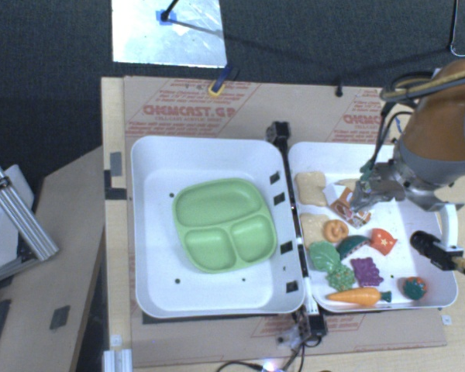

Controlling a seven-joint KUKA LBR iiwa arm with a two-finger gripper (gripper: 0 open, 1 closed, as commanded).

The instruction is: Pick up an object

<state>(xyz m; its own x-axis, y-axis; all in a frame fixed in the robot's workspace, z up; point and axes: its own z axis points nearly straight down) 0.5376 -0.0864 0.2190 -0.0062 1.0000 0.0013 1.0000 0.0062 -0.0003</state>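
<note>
My gripper (362, 194) hangs low over the upper middle of the right bin (442, 285), coming in from the right. Directly under and beside its tip lies a brown-and-white striped toy piece (345, 207); whether the two touch is not visible. Around it lie a pale bread slice (311, 187), a tan pretzel-like piece (334, 229), a red strawberry (382, 241) and a dark green piece (352, 245). Nearer the front are a leafy green (322, 255), broccoli (341, 276), purple grapes (366, 270), an orange carrot (359, 296) and a small round green-orange toy (413, 287).
The left bin (151, 208) holds a light green divided plate (221, 225). A black-clipped ridge (288, 208) separates the two bins. The bench edge runs along the left of the bins.
</note>
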